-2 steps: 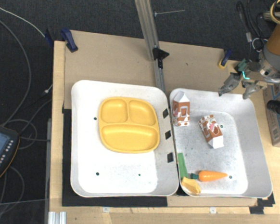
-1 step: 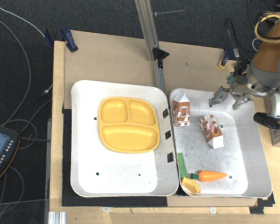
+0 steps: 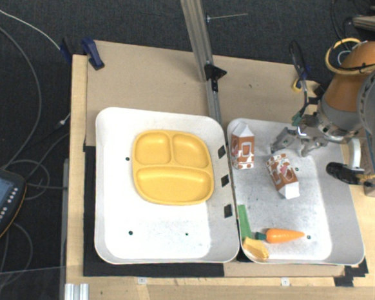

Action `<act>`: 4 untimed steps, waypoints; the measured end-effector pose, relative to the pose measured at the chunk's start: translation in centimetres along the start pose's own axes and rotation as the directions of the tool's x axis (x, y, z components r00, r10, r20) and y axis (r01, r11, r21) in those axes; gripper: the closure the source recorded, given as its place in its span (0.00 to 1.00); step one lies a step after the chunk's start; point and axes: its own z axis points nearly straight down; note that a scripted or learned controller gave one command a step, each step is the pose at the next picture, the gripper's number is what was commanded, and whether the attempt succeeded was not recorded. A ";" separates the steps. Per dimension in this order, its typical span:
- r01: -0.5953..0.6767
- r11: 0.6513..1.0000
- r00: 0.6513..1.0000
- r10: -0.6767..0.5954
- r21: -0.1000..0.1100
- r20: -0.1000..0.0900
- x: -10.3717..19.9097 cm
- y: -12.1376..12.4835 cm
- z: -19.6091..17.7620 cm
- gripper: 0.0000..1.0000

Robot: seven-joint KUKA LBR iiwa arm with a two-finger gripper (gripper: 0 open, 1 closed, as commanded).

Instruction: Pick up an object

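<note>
The gripper (image 3: 296, 139) is seen low over the far edge of the right bin (image 3: 337, 222), jaws spread wide and nothing held between them. A small milk carton (image 3: 282, 175) is lying just beside it, toward the bin's middle; a second carton (image 3: 242, 148) is standing at the far-left corner, and a toy carrot (image 3: 283, 236) is lying along the near edge. A slip is likely if the tilted carton is clipped off-centre.
</note>
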 end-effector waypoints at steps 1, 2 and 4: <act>0.002 1.000 1.000 -0.002 -0.009 0.004 0.0 0.3 -1.6 1.00; 0.000 1.000 1.000 0.000 -0.016 0.004 -0.1 0.4 -6.1 1.00; 0.000 1.000 1.000 0.000 -0.009 0.003 0.7 0.9 -11.4 1.00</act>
